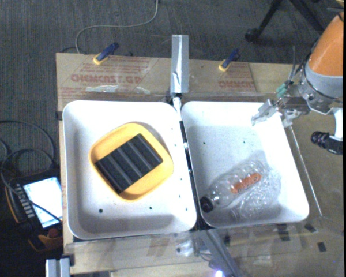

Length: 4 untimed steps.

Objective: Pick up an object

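A robotics lab or test workshop is indicated. Two shallow white bins (75, 172) are set side by side on a bench (161, 74) covered with printed cardboard, which is held by spring clamps (105, 52) far to the left of the gripper (271, 111) and beyond it. A grey arm with an orange band (328, 48) is mounted to the gripper's right. Grey office carpet (34, 16) is seen around the bench, a loose cable (121, 25) is trailed over it, and the wheeled base of a chair (277, 10) is seen beyond the gripper. A lit handheld control pendant (37, 198) is laid on the floor far to its left.
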### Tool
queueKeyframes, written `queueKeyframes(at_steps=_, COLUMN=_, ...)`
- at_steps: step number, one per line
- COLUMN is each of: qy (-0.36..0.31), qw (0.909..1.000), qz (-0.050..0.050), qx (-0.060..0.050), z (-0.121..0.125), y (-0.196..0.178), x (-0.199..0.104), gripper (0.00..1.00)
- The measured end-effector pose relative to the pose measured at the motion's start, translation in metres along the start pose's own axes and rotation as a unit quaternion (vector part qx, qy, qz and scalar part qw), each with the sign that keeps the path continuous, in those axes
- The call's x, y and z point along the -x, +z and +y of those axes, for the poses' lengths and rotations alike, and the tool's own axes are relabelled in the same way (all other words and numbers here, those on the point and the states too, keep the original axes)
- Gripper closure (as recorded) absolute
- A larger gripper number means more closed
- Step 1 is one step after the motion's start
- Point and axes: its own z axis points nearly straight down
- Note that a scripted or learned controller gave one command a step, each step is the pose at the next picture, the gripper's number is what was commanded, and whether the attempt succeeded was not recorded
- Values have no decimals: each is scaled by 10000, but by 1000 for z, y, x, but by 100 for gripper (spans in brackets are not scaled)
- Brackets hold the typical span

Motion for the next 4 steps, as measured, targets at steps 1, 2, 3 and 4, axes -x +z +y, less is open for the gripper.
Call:
queueKeyframes(at_steps=1, qy=-53, qw=10000, qz=-2, qx=12, z=-9, y=-19, x=0, gripper=0)
queueKeyframes(at_steps=2, qy=-651, qw=9979, qz=-4, qx=1, z=-60, y=46, x=-3, gripper=0)
queueKeyframes(at_steps=3, qy=-1104, qw=9939, qz=-6, qx=26, z=-85, y=144, x=13, gripper=0)
queueKeyframes(at_steps=4, qy=-1121, qw=9937, qz=-4, qx=10, z=-10, y=102, x=-41, gripper=0)
